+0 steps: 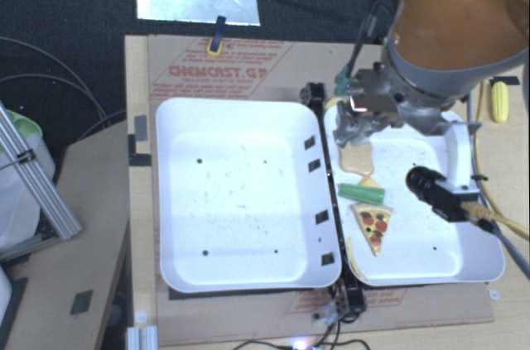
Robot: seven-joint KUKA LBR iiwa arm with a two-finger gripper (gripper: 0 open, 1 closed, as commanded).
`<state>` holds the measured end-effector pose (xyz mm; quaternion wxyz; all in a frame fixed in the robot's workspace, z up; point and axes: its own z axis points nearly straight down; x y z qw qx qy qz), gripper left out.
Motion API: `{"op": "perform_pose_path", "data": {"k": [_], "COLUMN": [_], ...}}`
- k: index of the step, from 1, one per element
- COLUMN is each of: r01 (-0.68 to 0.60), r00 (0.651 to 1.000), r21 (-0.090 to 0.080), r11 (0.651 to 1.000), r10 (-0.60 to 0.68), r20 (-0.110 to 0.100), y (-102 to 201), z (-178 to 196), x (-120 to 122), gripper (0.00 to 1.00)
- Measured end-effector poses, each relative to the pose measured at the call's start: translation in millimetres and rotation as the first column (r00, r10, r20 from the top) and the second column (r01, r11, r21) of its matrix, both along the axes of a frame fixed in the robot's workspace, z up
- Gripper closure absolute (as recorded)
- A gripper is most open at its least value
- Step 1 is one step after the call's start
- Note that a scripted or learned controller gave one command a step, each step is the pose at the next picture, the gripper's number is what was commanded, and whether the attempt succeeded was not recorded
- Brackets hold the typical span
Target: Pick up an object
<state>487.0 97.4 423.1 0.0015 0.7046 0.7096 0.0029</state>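
**Tool low over the right bin's far-left corner**

The arm reaches in over the right bin, and its tool hangs at that bin's far-left corner, just above a tan, flat piece lying near the left wall. How wide the tool stands, and whether it has hold of anything, cannot be told from here.

Just nearer along the same wall lies a green stick-shaped toy, touching or almost touching the tan piece. Beside it, toward the bin's near edge, is a toy pizza slice with red dots. A black cylindrical part juts over the bin's middle. The left bin sits alongside on the counter.
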Motion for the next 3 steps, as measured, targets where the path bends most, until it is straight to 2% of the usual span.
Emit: {"op": "perform_pose_path", "data": {"k": [1, 2, 3], "r01": [-0.004, -0.001, 0.006], "r00": [1.0, 1.0, 1.0], "r21": [0.003, 0.0, -0.006], "r11": [1.0, 1.0, 1.0], "r10": [0.004, 0.001, -0.006], "r20": [0.003, 0.0, -0.016], "y": [84.1, 79.3, 109.7], "z": [41.1, 49.9, -248.8], "x": [43.7, 42.8, 100.5], "gripper": [1.0, 1.0, 1.0]}}
